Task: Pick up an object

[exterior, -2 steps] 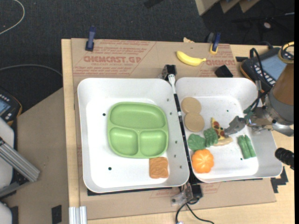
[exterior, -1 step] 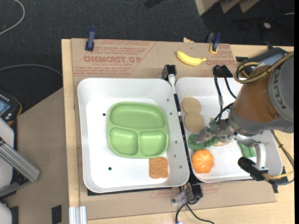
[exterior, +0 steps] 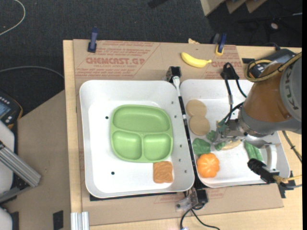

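Gripper: I see the gripper [exterior: 221, 137] low in the right bin [exterior: 268, 178]; I cannot tell its state or any hold.
Targets: green item [exterior: 201, 146] just left, orange [exterior: 208, 165] nearer.
Risk: crowding could cause a miss.

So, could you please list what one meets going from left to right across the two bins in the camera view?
Green divided plate → orange-brown piece → two tan discs → orange fruit → gripper → green item at the right bin's far side.
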